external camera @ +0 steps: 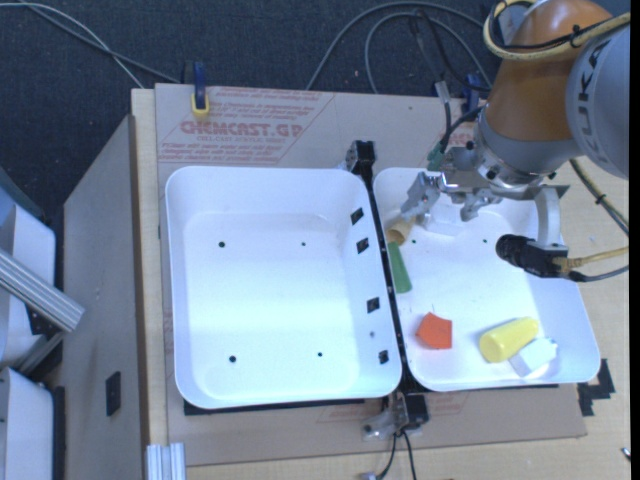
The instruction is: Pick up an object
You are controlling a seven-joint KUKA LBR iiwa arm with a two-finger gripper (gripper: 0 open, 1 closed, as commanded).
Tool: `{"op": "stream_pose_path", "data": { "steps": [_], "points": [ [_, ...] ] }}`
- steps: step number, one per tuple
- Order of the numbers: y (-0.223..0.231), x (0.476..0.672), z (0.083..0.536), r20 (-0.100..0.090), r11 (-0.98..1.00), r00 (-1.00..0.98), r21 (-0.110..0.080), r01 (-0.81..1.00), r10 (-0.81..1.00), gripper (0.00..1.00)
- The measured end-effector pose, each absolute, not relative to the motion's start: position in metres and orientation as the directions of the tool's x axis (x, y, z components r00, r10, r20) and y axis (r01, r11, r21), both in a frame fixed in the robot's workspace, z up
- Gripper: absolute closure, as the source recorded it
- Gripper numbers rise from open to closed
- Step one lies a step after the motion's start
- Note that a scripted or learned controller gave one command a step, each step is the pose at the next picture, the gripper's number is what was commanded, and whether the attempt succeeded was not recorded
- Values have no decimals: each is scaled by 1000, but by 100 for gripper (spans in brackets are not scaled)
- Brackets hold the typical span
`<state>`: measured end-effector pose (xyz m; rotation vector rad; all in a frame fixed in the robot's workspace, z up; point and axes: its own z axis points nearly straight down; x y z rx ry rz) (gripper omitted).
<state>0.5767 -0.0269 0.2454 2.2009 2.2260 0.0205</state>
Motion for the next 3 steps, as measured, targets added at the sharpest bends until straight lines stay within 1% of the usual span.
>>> {"op": "stream_pose_path", "data": {
  "steps": [1,2,3],
  "points": [
    [7,535,181,3,3,-3,-10,1000,1000,0],
    [-8,505,185,2,-2,2,-5,1000,1000,0],
    [-82,518,185,-3,-6,6,2,1000,1000,0]
  ]
}}
